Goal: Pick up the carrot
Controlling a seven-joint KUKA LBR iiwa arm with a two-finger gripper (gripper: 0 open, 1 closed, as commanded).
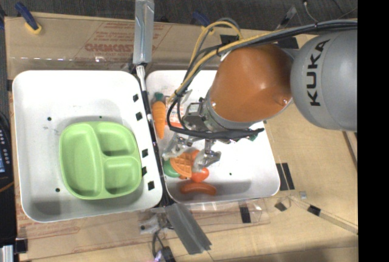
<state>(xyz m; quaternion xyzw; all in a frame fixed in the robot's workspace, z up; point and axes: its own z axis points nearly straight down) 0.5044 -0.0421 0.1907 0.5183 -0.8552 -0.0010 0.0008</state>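
Note:
The carrot (159, 117) is orange with a green top and lies along the left wall of the right bin (258, 163), pointing toward the front. My gripper (192, 154) hangs low over the front left part of that bin, to the right of and a little nearer than the carrot. Its fingers are spread over a small pile of orange and red toy food (187, 168). Nothing is visibly held between them. The arm's orange band and wrist hide the middle of the bin.
A green divided plate (100, 159) lies in the left bin (36, 109). A red piece (197, 188) rests at the right bin's front wall. The divider between the bins (148, 133) runs right beside the carrot. Cables loop above the wrist.

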